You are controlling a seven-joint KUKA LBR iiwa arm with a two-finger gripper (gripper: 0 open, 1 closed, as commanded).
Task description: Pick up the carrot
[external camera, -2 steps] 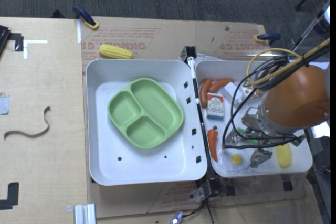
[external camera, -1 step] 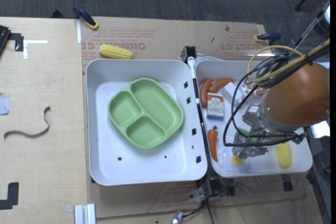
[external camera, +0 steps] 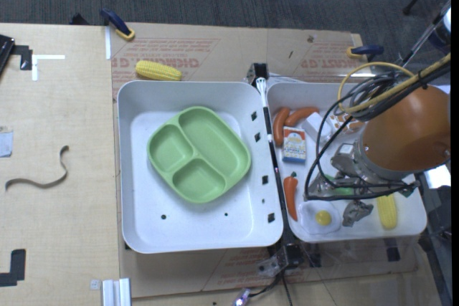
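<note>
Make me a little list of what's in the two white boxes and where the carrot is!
left bin: green plate with three sections
right bin: carrot, sausages, small box, corn cob, fried egg
carrot spot: along the right bin's left wall, lying free
end effector: low over the right bin, right of the carrot
outside the bins: another corn cob on the bench

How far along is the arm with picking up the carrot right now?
Nothing looks done yet: the carrot lies on the floor of the right bin, against its left wall. In hand: the arm hangs over that bin, its gripper to the carrot's right. Left: reaching the carrot, grasping it and lifting it.
</note>
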